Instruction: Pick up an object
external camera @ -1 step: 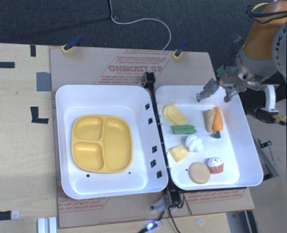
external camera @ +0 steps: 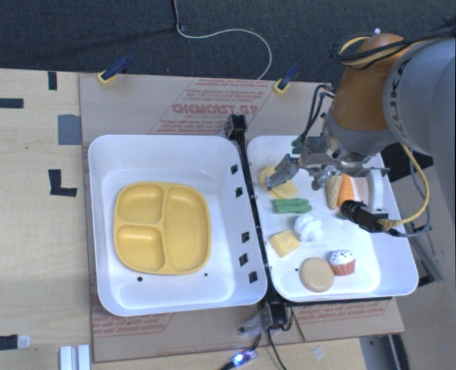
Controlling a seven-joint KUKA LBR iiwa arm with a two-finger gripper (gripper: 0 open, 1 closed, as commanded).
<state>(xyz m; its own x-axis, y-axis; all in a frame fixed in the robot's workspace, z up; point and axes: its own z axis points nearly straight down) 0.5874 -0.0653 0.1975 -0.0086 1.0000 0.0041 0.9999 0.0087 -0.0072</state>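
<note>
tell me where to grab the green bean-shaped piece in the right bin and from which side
Grip the green piece across its narrow width at mid-length, coming straight down from above. It lies flat, long axis running left to right, so the jaws should straddle its long sides. The yellow wedge sits close behind it, so room there looks tight.

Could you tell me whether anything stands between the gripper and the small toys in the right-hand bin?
Nothing visible does. The gripper hangs over the far part of the right bin, close beside the yellow piece and just beyond the green piece. The other toys lie open nearer the camera, with no cover over them.
</note>
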